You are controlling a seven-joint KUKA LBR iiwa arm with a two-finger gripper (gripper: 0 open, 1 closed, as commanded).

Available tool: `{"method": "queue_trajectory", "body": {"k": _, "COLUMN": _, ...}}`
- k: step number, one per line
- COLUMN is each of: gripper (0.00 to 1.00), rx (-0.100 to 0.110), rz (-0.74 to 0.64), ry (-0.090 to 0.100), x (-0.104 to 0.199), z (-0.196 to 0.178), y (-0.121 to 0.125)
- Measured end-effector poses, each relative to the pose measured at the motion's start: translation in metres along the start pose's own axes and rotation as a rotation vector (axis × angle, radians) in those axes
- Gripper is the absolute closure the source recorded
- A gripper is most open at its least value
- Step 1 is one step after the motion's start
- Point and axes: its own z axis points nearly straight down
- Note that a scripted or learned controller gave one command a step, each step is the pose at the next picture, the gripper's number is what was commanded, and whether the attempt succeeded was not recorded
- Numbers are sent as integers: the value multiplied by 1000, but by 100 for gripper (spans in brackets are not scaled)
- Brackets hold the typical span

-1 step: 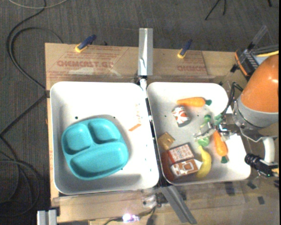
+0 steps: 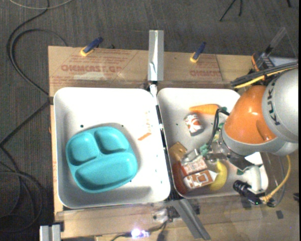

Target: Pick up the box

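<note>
The box (image 2: pixel 196 174), a red-brown carton with white labels, lies in the front part of the right bin (image 2: pixel 165 134). My gripper (image 2: pixel 210 153) hangs just above the box's far right corner, under the orange band of the arm (image 2: pixel 248 119). The wrist hides the point where it meets the box, so I cannot tell whether it touches it. A yellow banana (image 2: pixel 219 177) lies against the box's right side.
An orange carrot (image 2: pixel 204 109) and a small white and red cup (image 2: pixel 193 124) lie at the back of the right bin. A tan block (image 2: pixel 177 151) sits by its left wall. The left bin (image 2: pixel 65 104) holds a turquoise divided plate (image 2: pixel 101 157) and a small orange scrap (image 2: pixel 144 135).
</note>
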Motion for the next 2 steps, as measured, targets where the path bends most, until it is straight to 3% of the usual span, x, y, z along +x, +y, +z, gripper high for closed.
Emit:
{"method": "queue_trajectory", "body": {"k": 1, "gripper": 0, "rx": 2, "rz": 399, "ry": 4, "x": 3, "z": 7, "y": 34}}
{"method": "queue_trajectory", "body": {"k": 2, "gripper": 100, "rx": -12, "rz": 398, "ry": 3, "x": 1, "z": -7, "y": 38}}
